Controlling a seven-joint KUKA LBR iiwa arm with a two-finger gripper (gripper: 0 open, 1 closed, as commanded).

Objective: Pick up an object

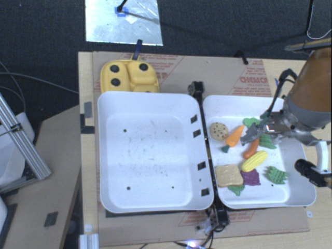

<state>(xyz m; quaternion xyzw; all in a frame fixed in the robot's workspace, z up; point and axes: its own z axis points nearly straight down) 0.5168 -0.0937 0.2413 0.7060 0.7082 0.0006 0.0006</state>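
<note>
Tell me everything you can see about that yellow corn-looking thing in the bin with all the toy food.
The corn looks like a small plastic toy cob, bright yellow with a bumpy kernel texture. It lies flat and slanted in the right bin, its upper end pointing toward the arm. Its upper end meets a small orange-red piece, its lower end sits close to the slice of toast and the purple piece. The gripper hovers just above it, not holding it.

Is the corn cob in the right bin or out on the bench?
In. The corn cob lies on the right bin's floor, beside the toast slice, inside its rim.
</note>
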